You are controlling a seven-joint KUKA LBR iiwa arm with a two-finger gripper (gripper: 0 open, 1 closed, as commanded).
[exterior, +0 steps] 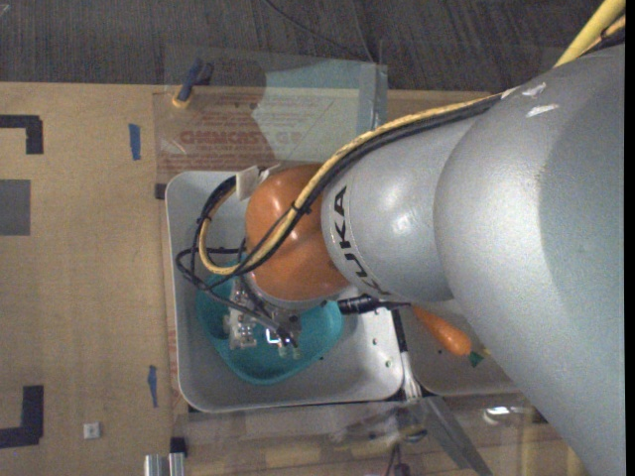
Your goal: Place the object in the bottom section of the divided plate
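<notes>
Kuka's grey arm (476, 216) hogs the shot, its gripper (263, 333) right over the teal divided plate (308, 350). Can't tell the jaw state, so no idea if anything's placed; a carrot (444, 333) lies just right of the plate.

The teal divided plastic plate (298, 350) lies in the left shallow white bin (198, 365), towards its near side. The arm's wrist hangs over it. An orange carrot-shaped toy (444, 331) lies in the right bin (446, 380).
</notes>
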